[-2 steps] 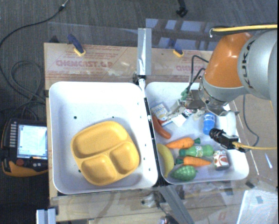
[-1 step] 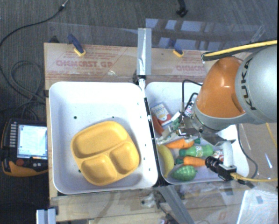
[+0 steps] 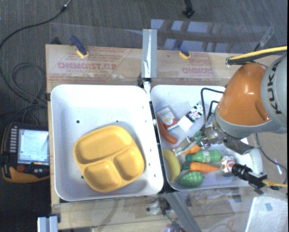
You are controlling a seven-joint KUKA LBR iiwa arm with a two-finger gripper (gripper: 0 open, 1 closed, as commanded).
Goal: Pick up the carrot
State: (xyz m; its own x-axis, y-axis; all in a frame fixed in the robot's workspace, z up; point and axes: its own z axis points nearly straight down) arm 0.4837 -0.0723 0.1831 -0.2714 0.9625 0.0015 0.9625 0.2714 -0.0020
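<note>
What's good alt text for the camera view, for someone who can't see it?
A grey and orange robot arm reaches from the right over the right bin, its gripper low among toy food, near the carrot, a banana and a green bottle. The left bin holds a yellow divided plate.

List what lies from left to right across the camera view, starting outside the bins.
Black handheld pendant with lit screen → yellow plastic divided plate in the left white bin → yellow toy banana → orange toy carrot → small red-and-white can.
</note>
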